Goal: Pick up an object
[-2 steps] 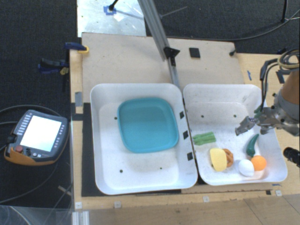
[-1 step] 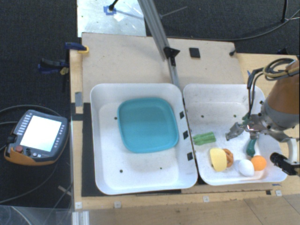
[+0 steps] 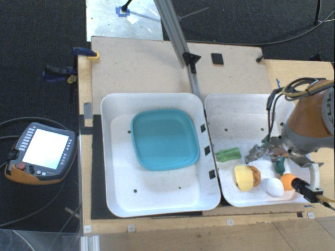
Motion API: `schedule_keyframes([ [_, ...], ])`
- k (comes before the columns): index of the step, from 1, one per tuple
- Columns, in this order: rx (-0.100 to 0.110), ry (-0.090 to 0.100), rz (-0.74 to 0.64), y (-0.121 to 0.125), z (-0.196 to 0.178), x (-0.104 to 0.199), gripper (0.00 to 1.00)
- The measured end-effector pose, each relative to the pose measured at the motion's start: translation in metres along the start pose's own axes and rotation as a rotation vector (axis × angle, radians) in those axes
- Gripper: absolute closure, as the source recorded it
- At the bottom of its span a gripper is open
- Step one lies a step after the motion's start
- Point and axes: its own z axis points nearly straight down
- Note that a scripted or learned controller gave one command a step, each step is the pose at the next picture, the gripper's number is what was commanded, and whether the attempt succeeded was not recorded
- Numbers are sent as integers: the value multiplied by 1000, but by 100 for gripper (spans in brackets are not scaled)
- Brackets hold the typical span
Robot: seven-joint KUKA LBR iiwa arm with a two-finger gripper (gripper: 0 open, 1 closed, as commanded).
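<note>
Tan bench (image 3: 157,67) on dark carpet (image 3: 36,30), two white bins (image 3: 112,140); end effector (image 3: 256,153) state unclear, low over right bin's clutter.

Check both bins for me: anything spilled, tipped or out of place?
Nothing stands out. The teal plate lies flat in the left bin. The green block, yellow block, white egg and orange ball sit clustered in the right bin's near corner, all inside its walls.
</note>
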Motion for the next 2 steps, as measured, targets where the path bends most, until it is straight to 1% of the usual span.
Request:
schedule_keyframes([
  [1, -5, -1, 0, 1, -13, 0, 100],
  [2, -8, -2, 0, -7, -64, -5, 100],
])
